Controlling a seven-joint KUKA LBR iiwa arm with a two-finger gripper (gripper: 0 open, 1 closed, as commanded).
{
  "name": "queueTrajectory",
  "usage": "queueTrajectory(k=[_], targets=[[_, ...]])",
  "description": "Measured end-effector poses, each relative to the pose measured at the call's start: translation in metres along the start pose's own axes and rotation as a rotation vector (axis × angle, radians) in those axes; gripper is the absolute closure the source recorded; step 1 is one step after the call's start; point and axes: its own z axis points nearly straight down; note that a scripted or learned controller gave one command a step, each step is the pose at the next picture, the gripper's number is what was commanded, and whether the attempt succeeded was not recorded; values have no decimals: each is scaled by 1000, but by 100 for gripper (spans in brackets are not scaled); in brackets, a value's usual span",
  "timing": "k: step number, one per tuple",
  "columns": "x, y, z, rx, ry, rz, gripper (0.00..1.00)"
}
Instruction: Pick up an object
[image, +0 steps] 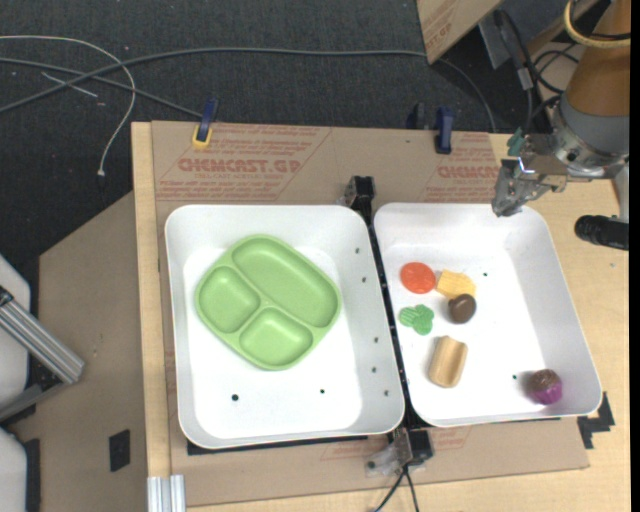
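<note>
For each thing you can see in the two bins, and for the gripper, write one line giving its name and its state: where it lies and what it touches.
green divided plate: flat in the left bin, nothing on it.
orange disc: right bin, touching the yellow block.
yellow block: beside the disc.
brown ball: just below the block.
green piece: lying alone.
tan cylinder: on its side.
purple ball: near corner.
gripper: at the right bin's far rim, holding nothing.

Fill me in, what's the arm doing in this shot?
The gripper hangs over the far rim of the right bin with nothing between its fingers. That bin holds six small items: an orange disc, a yellow block, a brown ball, a green piece, a tan cylinder and a purple ball. The left bin holds a green divided plate.
</note>
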Motion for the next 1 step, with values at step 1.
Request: queueTrajectory(k=[1], targets=[[44, -14, 9, 0, 0, -1, 100]])
